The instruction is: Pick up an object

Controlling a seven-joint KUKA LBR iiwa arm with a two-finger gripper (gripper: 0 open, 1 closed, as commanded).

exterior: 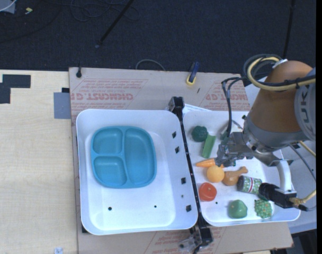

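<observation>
Arm w/ orange band [280, 102] comes in from the right edge, wrist bent down over the right bin [224, 218], mid-right of frame. Gripper [223, 157] sits low among the toys, tip just above the orange round fruit [215, 173] and touching or nearly touching the small carrot [205, 163]; can't tell how far the tool is open or whether anything is in it, since the dark body hides the tip. Other things in the right bin: dark green veg [199, 133] at upper left, light green stick-shaped piece [208, 145] just below it, tan drumstick-like piece [235, 174] right of the fruit, small bottle w/ green label [250, 184] beside that, red-orange tomato-like item [207, 191] lower left, green pepper-like item [237, 209] and speckled green ball [264, 209] along the bottom edge. Left bin [97, 216], centre-left of frame, holds a blue divided plate [123, 157] w/ three compartments. Both bins rest on cardboard [124, 91] on the bench.
</observation>
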